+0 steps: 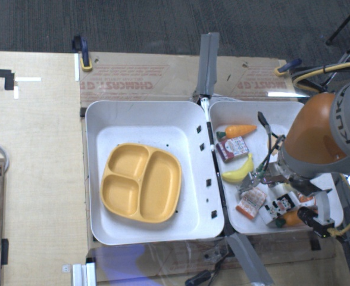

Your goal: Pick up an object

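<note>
Overhead, the gripper (257, 180) hangs in the right bin (234, 224); whether its jaws are parted or closed cannot be told. A banana (237, 170) lies just at its 10 o'clock, a maroon carton (232, 148) and carrot (240, 130) toward 11. The left bin (97, 177) holds a yellow divided plate (141, 183).

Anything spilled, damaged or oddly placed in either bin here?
Nothing stands out. The yellow divided plate lies flat in the left bin; the carrot, banana and small packets lie loosely in the right bin near the gripper.
</note>
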You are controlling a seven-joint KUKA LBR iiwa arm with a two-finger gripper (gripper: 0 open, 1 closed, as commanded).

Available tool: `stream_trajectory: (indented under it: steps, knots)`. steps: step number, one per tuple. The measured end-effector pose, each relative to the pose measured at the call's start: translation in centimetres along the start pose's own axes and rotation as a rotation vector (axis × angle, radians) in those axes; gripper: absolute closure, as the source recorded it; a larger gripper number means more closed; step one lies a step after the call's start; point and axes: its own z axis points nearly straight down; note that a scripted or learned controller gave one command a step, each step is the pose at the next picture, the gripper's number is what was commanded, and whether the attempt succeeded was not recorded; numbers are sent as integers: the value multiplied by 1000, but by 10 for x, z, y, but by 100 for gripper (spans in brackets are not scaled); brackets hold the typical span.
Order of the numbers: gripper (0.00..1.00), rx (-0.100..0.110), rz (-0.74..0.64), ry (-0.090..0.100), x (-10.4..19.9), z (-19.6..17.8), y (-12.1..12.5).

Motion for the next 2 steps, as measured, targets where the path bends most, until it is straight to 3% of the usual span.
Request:
stream_trajectory:
  steps: [1, 2]
  knots:
    - [0, -2, -151, -2, -34, -1, 99]
    - [0, -1, -297, -2, -42, -1, 140]
